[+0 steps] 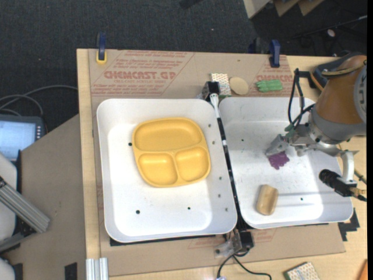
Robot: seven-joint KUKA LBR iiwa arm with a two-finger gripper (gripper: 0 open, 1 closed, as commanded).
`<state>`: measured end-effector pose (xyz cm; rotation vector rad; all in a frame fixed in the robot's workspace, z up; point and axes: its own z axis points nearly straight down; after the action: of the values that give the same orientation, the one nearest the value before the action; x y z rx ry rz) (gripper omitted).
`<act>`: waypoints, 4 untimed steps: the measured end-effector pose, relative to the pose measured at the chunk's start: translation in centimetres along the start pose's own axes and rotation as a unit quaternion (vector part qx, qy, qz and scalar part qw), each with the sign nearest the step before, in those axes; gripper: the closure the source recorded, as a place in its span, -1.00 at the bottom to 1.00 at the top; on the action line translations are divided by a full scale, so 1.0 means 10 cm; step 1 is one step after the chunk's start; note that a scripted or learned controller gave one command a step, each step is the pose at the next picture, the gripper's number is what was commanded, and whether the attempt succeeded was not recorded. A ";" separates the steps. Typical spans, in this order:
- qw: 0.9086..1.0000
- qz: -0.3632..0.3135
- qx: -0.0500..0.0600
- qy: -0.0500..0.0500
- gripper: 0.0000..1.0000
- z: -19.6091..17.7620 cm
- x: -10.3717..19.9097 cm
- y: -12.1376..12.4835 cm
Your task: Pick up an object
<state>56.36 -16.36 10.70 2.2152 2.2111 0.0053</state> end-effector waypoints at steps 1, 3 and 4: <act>1.000 -0.003 0.003 0.001 -1.00 0.20 0.53 -0.16; 1.000 -0.002 0.004 0.008 -1.00 0.21 -0.57 -0.13; 1.000 -0.003 0.007 0.008 -1.00 0.24 -0.54 0.16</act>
<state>57.97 -21.82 8.34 2.2232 2.2343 0.0072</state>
